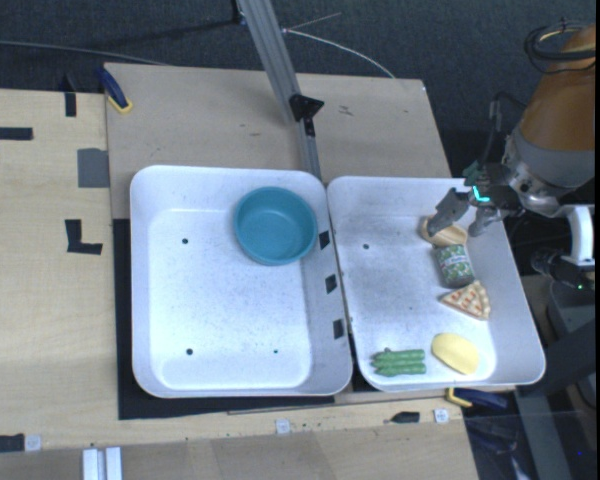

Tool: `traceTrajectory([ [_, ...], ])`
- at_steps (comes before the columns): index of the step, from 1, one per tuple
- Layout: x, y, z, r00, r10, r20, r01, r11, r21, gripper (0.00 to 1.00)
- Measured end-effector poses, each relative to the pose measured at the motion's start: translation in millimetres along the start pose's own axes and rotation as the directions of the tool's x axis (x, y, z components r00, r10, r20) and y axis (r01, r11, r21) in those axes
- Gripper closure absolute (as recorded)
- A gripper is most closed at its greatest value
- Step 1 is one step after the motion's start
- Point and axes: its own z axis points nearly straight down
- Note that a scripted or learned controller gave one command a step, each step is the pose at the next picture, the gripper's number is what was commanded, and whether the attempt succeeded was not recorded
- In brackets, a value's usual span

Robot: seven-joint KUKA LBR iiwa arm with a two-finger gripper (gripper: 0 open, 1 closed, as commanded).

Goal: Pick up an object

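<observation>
Target object: a small tan, bread-like piece [446,234] is lying near the far right of the right white bin [390,268], directly beneath the gripper.
Neighbours: a green patterned can [455,264] is lying just beside it; an orange pizza-slice toy [467,300], a yellow lemon-like lump [455,352] and a green bean pod cluster [398,361] are spread nearer the front.
Left white bin [180,298]: a round blue bowl [274,225] is being held in it.
Gripper [465,214]: fingers are being held spread, nothing pinched.
Arm: being reached in from the right, tilted down.

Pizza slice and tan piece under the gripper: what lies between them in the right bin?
In the camera view, a green patterned can lies between the tan piece and the pizza slice.
</observation>
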Motion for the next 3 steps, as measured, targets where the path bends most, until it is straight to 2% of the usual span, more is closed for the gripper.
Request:
traceTrajectory([
  [1,0,0,-1,1.0,0.0,0.0,0.0,1.0,-0.002,0.0],
  [2,3,0,43,1.0,0.0,0.001,0.0,1.0,0.002,0.0],
  [3,10,2,105,1.0,0.0,0.0,0.0,1.0,0.004,0.0],
])
